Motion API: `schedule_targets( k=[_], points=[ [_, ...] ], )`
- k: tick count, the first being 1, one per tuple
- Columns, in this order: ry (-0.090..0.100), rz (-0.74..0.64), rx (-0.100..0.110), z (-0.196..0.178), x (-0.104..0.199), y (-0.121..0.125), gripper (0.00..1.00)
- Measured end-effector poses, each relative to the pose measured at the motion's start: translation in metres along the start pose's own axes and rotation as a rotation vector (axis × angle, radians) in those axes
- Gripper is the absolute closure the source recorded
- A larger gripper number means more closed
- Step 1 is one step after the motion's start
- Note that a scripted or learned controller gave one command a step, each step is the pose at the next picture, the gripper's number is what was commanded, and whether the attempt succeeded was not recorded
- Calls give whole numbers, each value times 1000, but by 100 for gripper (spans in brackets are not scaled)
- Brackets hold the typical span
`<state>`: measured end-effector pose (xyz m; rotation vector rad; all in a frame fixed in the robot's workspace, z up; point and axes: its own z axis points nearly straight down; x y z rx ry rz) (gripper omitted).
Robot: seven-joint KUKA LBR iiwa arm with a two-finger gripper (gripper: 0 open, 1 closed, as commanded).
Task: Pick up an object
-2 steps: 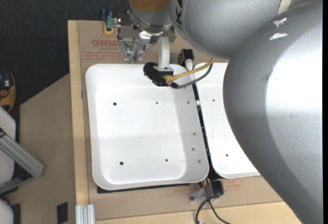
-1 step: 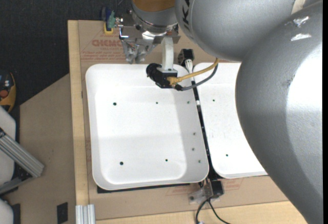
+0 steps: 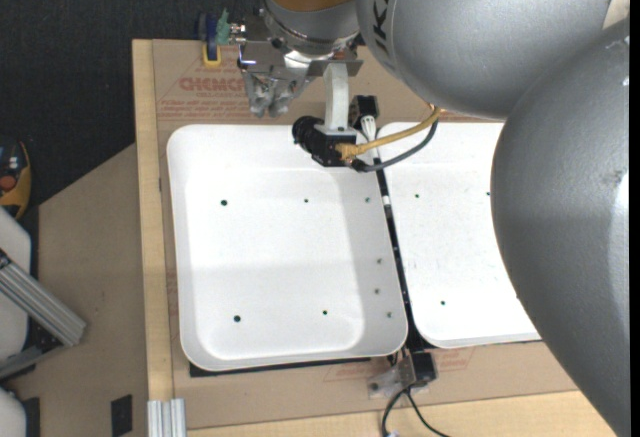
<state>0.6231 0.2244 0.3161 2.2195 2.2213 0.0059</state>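
Observation:
My gripper (image 3: 270,103) hangs high over the back rim of the left white bin (image 3: 190,225), above the brown board behind it. Its two grey fingers (image 3: 260,101) stand close together with nothing visible between them. The left bin's floor carries several small dark dots. The right white bin (image 3: 450,255) lies beside it, and the big grey arm (image 3: 520,45) hides its right part. Whatever may lie under the arm there is hidden.
A black fitting with yellow and black cables (image 3: 335,140) hangs from the wrist over the bins' shared back corner. A small blue and yellow part (image 3: 212,37) sits on the board's back edge. A black clip and cable (image 3: 415,370) lie at the front.

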Motion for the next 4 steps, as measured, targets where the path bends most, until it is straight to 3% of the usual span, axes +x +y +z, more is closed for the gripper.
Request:
schedule_targets(
  k=[1, 2, 3, 4],
  points=[
    [-1, 2, 5, -26, -23, -20, 100],
    [-3, -2, 11, 37, 0, 7, 100],
    [0, 0, 0, 5, 0, -1, 100],
    [-2, 2, 7, -7, -12, -25, 100]
  ],
)
